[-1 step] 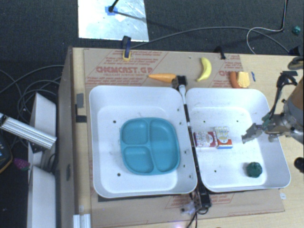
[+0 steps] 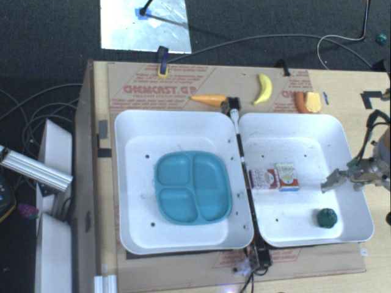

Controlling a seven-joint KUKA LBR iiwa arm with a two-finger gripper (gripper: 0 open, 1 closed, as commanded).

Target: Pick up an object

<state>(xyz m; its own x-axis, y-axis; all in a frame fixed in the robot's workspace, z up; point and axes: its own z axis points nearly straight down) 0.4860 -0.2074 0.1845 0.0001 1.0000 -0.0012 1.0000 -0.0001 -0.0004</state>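
In the right bin (image 2: pixel 342 133), two small boxes lie side by side: a red-and-white one (image 2: pixel 263 178) and a white, orange and blue one (image 2: pixel 287 177). A dark green lump (image 2: pixel 327 218) sits near that bin's front right corner. My gripper (image 2: pixel 335 180) reaches in low over the bin's right side, right of the boxes and above-left of the green lump, touching neither. Nothing shows in its grasp. The left bin (image 2: pixel 134 139) holds a blue divided plate (image 2: pixel 192 186).
Behind the bins on the cardboard bench lie a carrot (image 2: pixel 208 99), a banana (image 2: pixel 264 88) and an orange-yellow item (image 2: pixel 308 102). A black divider clip (image 2: pixel 233 106) sits where the bins meet. Cables run along the far right.
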